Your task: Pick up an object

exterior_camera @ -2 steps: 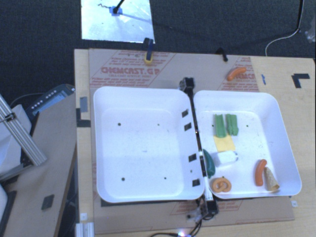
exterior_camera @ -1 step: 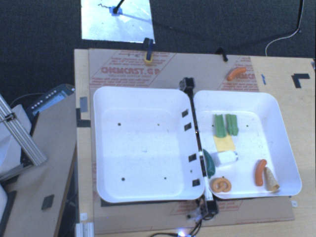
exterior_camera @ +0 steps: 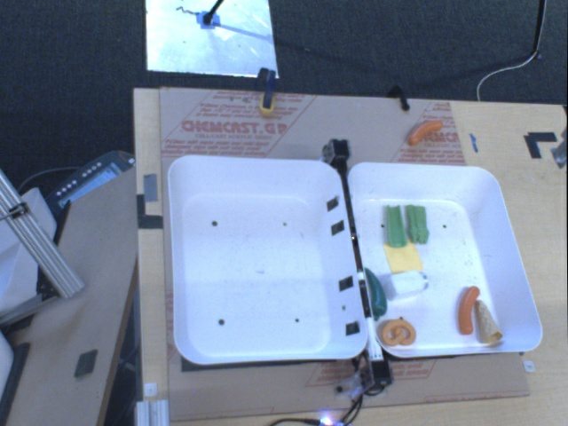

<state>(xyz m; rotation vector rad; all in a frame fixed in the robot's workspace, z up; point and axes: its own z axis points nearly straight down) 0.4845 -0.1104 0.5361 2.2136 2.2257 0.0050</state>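
Nearest, in the right bin (exterior_camera: pixel 510 229): pretzel (exterior_camera: pixel 398 332), red sausage (exterior_camera: pixel 468 310) touching a tan cone (exterior_camera: pixel 486 322), dark green piece (exterior_camera: pixel 375 293) by the divider. Farther: clear piece (exterior_camera: pixel 409 282), yellow block (exterior_camera: pixel 403 257), two green sticks (exterior_camera: pixel 406 224). Beyond, on the bench, an orange sausage (exterior_camera: pixel 425 132). The gripper's state cannot be told. The pretzel, lying apart, looks the cleanest target; descend centred.

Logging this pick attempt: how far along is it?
Nothing looks done: every item lies loose. The green pieces, yellow block, red sausage and pretzel rest in the right bin; an orange sausage sits on the bench. Nothing is in hand. The whole pick is left.
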